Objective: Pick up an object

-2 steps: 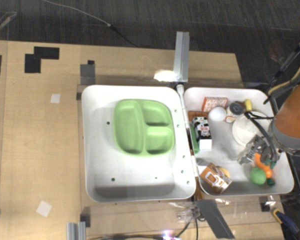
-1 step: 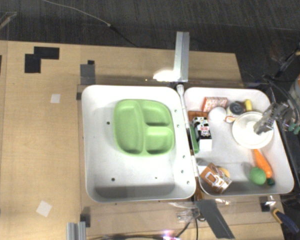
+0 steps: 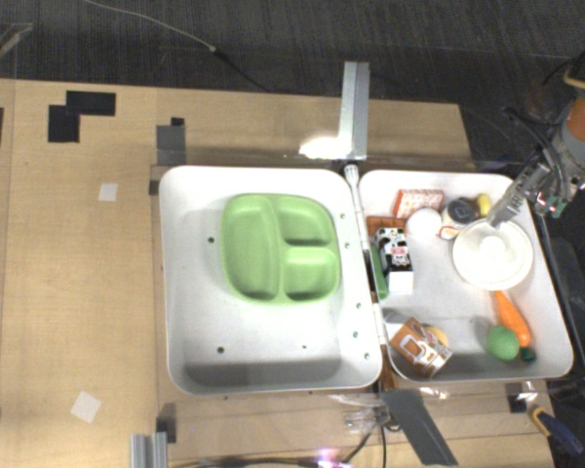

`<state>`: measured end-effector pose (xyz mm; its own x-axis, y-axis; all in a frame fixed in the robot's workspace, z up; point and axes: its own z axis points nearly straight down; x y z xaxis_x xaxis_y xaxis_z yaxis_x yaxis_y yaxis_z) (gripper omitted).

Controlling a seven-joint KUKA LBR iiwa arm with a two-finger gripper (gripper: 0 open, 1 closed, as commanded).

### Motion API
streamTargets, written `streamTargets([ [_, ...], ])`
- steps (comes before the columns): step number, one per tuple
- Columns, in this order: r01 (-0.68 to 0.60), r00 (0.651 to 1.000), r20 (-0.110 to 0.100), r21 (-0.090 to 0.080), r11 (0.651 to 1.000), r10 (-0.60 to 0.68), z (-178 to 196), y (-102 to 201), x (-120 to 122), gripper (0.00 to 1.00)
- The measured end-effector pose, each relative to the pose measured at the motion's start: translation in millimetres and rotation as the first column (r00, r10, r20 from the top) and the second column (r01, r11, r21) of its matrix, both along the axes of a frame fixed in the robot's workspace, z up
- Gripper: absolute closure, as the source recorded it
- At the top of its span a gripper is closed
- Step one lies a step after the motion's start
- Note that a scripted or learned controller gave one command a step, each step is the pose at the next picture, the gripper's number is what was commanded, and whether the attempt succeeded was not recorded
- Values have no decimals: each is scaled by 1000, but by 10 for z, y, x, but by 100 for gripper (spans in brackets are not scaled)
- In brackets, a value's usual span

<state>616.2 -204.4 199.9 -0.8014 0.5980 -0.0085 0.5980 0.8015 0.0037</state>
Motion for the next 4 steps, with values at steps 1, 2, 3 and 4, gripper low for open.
streamTargets([
  [1,-5,1000,2,5,1000,5,140,1236,402,100],
  [2,-3,1000,12,0,1000,3,271,1188,417,100],
  [3,167,986,2,1,986,-167,440,554,433,100],
  [4,109,994,-2,-1,994,-109,318,13,-490,100],
])
